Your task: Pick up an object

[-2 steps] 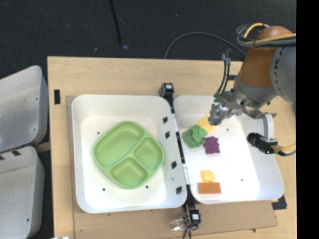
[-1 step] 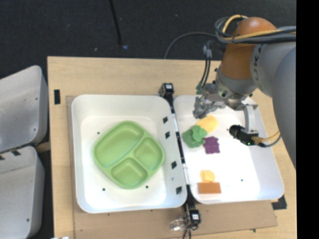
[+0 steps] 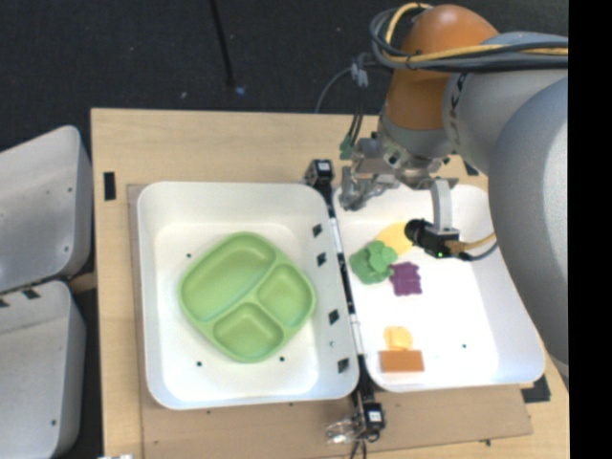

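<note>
Open floor beside orange block (image 3: 402, 360) (right bin (image 3: 497, 352))

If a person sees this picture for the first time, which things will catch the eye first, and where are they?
The eye goes first to the green divided plate, which lies alone in the left bin. Next comes the arm's orange band at the top right, above the gripper at the right bin's far end. Small toys cluster there: a green piece, a purple piece and an orange block.
</note>
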{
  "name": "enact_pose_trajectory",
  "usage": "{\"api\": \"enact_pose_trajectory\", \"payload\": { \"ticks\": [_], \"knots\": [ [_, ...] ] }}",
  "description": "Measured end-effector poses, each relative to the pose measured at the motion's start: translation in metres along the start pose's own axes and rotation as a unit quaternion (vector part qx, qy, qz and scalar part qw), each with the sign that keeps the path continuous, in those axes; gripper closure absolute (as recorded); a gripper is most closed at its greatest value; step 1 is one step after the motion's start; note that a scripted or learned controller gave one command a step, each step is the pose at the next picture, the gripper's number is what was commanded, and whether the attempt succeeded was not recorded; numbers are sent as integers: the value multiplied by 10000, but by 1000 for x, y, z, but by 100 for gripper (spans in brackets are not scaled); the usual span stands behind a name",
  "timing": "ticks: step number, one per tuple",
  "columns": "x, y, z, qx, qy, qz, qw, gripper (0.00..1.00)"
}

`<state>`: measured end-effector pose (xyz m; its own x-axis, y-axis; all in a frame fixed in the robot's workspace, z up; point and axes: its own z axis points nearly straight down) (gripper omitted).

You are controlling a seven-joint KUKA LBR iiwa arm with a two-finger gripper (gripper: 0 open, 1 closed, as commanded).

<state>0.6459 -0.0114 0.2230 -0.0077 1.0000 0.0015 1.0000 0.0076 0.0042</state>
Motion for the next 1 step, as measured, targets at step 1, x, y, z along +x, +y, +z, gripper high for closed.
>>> {"api": "enact_pose_trajectory", "payload": {
  "ticks": [1],
  "knots": [
    [54,9,-17,8,-2,3,10000,100]
  ]
}}
